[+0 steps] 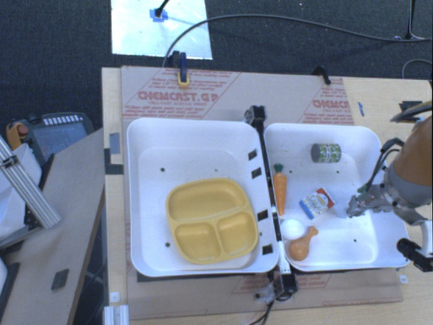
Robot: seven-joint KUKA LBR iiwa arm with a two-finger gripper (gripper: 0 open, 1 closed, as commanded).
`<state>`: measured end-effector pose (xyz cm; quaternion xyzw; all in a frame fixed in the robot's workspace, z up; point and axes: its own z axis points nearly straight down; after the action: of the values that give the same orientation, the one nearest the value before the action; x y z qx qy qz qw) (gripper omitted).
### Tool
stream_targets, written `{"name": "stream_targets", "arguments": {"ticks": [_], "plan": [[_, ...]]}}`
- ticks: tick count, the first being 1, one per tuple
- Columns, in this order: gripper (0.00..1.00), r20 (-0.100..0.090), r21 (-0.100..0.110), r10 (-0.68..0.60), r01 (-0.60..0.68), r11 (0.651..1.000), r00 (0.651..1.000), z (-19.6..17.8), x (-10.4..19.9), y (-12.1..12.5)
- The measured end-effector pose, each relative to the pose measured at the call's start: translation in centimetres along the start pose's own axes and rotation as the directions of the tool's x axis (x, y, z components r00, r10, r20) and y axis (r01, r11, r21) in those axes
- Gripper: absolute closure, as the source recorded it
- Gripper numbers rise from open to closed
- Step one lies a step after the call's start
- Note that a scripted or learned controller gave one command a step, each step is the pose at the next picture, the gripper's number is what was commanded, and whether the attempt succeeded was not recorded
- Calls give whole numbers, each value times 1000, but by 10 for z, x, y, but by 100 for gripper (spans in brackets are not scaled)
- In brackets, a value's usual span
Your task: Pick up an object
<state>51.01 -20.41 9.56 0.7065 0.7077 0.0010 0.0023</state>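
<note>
Against the right bin's left wall, carrot lies lengthwise, leaves up-frame.

This is a robotics lab: a plywood bench carries two shallow white bins clamped over protective sheet printed with a maker's name, cables trail across dark carpet beyond its far edge, and a control pendant lies off its left edge.

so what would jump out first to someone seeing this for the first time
Probably the yellow divided tray, which sits alone in the left bin. Next, the right bin with its small things: a carrot, a can, a white ball. The gripper hangs over that bin's right side.
</note>
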Motion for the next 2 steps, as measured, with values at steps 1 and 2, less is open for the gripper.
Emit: {"name": "stream_targets", "arguments": {"ticks": [1,2], "plan": [[100,0,-2,-3,3,1000,1000,-55,9,6],[100,1,-1,-2,2,1000,1000,-101,1,7]]}}
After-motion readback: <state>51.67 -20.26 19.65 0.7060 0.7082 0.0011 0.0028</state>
